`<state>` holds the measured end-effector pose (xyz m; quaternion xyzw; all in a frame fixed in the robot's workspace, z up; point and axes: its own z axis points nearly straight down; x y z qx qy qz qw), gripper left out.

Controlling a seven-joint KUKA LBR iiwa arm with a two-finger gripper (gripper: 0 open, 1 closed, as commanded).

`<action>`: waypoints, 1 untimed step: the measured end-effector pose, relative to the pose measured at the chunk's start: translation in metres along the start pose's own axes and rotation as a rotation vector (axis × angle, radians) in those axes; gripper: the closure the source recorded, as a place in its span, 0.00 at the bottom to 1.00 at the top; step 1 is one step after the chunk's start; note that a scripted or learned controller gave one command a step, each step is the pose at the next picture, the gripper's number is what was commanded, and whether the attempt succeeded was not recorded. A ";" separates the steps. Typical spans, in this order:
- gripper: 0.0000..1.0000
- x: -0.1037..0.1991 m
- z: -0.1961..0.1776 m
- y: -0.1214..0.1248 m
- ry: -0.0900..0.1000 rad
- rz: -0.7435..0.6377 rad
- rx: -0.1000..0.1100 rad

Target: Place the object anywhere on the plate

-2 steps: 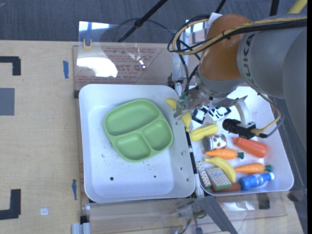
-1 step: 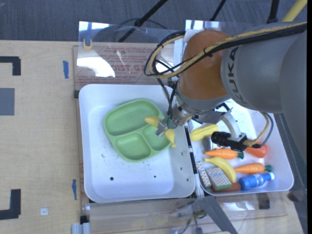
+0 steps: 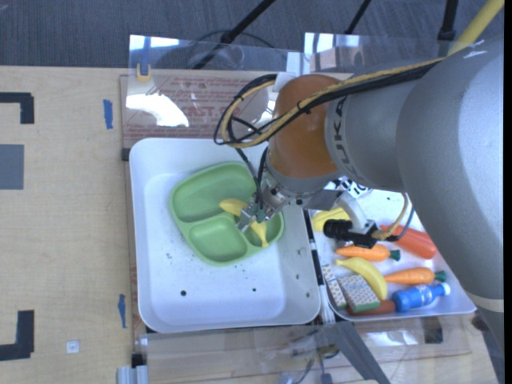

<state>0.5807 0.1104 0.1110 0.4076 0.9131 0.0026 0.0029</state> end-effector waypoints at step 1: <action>0.00 -0.003 -0.001 -0.001 -0.005 0.003 0.000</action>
